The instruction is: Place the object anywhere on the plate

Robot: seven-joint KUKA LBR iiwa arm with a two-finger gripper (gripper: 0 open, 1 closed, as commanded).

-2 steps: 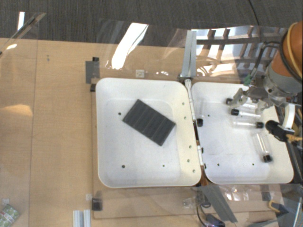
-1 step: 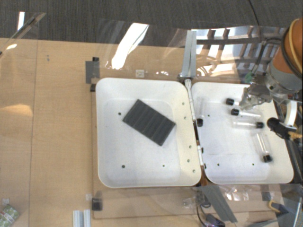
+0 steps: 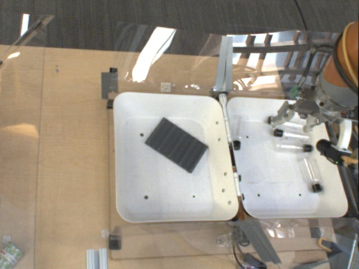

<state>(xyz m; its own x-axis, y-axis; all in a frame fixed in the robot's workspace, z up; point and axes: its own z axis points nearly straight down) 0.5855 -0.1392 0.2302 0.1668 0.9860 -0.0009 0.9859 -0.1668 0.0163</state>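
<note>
The gripper [image 3: 297,114] hangs open above the right bin [image 3: 269,203], gripping nothing. Clear tubes [image 3: 291,147] lie below; they may roll away. The dark plate [image 3: 176,144] waits in the left bin [image 3: 129,200].

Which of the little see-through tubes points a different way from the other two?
The tube closest to the right bin's front edge. It points toward that front edge, black cap at that end, while the other tubes lie sideways across the bin.
</note>
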